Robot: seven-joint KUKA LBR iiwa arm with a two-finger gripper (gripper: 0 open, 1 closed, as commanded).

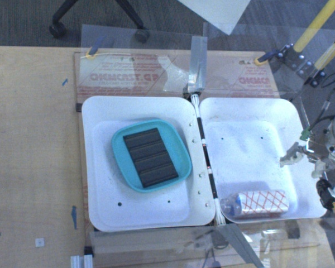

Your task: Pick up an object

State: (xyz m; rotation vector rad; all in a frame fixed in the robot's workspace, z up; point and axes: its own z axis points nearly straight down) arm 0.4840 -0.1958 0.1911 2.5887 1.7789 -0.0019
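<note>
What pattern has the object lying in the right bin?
A red-and-white crosshatch pattern covers the wrapped cylinder, seen in the camera view.

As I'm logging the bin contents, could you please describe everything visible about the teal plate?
The teal plate is a shallow rounded square, smooth like plastic, lying flat and slightly turned in the left bin, resting on its floor. A dark ribbed rectangular block lies across its centre.

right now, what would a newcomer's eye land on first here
Most likely the teal plate in the left bin, with a dark ribbed block lying on it. Next, the red-and-white checked tube lying on its side along the near edge of the right bin.
</note>
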